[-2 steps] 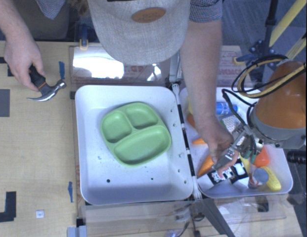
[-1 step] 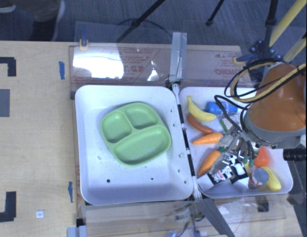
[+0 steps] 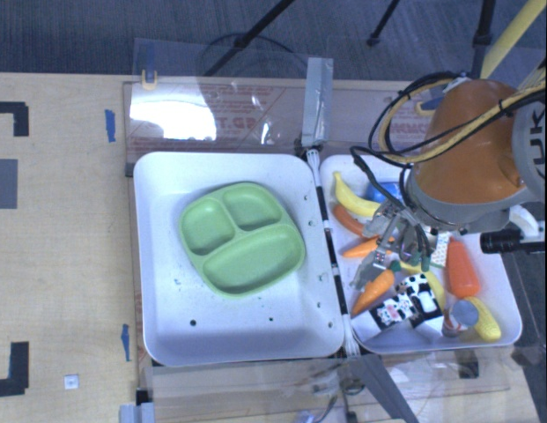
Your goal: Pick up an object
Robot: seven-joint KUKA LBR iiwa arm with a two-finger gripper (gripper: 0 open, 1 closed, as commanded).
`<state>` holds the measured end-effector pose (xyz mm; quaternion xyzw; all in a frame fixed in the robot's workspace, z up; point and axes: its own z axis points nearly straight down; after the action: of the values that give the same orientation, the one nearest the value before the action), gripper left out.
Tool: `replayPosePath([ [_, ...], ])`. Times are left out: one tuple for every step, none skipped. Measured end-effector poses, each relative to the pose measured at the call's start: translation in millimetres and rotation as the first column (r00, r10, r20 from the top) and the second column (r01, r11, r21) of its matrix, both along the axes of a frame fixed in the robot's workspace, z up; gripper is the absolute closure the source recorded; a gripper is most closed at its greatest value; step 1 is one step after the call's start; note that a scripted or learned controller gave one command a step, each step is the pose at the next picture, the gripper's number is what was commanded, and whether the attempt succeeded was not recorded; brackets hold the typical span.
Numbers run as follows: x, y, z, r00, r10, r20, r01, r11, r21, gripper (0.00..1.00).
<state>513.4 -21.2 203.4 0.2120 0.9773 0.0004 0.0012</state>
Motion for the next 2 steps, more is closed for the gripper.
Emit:
replayPosePath([
  [54, -67, -19, 0.993, -0.121, 0.001, 0.121, 0.993, -0.001, 0.00],
  [24, -78, -101, 0.997, 0.078, 0.003, -0.078, 0.997, -0.001, 0.00],
])
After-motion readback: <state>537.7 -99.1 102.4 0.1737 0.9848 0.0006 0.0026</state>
